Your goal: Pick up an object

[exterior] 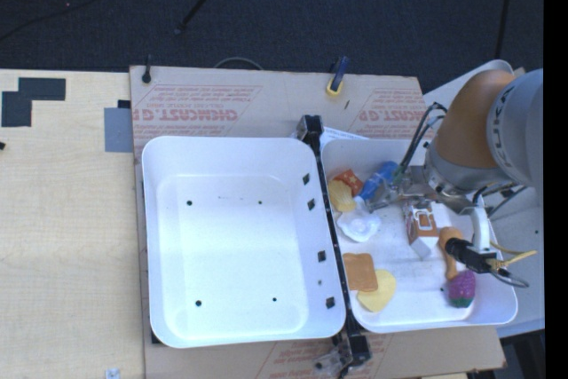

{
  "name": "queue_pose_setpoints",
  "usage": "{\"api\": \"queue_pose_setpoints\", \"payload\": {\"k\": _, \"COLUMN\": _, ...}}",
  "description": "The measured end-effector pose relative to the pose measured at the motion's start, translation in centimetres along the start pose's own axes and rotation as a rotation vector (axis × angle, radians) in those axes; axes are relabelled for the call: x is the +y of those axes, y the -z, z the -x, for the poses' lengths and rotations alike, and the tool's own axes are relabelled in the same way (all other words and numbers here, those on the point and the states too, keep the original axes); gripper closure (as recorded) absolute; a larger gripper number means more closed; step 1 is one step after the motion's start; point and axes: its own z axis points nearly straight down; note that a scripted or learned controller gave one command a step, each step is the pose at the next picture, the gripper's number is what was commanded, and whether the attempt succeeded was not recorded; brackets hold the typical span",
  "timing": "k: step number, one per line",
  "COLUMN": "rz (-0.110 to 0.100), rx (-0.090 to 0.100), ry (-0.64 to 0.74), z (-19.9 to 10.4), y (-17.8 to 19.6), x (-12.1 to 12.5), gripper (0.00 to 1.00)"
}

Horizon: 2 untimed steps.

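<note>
My claw [383,191] hangs low in the right bin [426,315], whether apart or together I can't tell; the blue toy [382,176] sits right under it, touching.

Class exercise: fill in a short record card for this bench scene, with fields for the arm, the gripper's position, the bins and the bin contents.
arm: grey, orange band, reaching in from the right
gripper: low over the right bin, beside a blue object
left bin: white, shallow
right bin contents: small mixed items, including a purple piece and a yellow piece
</note>
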Motion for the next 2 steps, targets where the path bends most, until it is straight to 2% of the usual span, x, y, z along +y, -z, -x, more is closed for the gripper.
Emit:
{"api": "queue_pose_setpoints", "payload": {"k": 1, "rz": -0.041, "rx": 0.015, "ry": -0.003, "z": -1.5, "y": -1.5, "x": 0.4, "gripper": 0.00}}
{"api": "queue_pose_setpoints", "payload": {"k": 2, "rz": -0.036, "rx": 0.006, "ry": -0.001, "z": -5.1, "y": -1.6, "x": 3.7, "gripper": 0.00}}
